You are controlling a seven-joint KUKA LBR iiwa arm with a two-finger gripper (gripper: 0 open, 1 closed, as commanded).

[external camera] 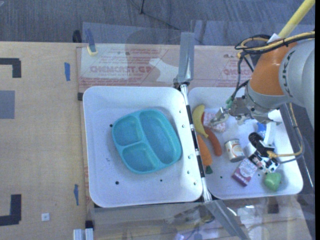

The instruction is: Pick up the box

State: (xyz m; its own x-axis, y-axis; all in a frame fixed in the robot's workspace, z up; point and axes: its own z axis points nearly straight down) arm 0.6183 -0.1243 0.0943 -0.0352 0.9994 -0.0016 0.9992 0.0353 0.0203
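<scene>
The box (pixel 244 172) is a small pink and purple carton lying flat in the right bin (pixel 290 184), near its front edge. My gripper (pixel 220 118) hangs over the back left part of that bin, next to the banana (pixel 199 119). It is well up and to the left of the box, with a small can (pixel 233 149) between them. The grey arm with its orange band (pixel 267 79) reaches in from the right. Nothing from the bin is visibly held.
A red sausage (pixel 214 140) and an orange carrot (pixel 204 154) lie along the right bin's left side. A green fruit (pixel 273 181) and a small black-and-white toy (pixel 270 166) sit right of the box. The left bin (pixel 100 109) holds a blue divided plate (pixel 146 140).
</scene>
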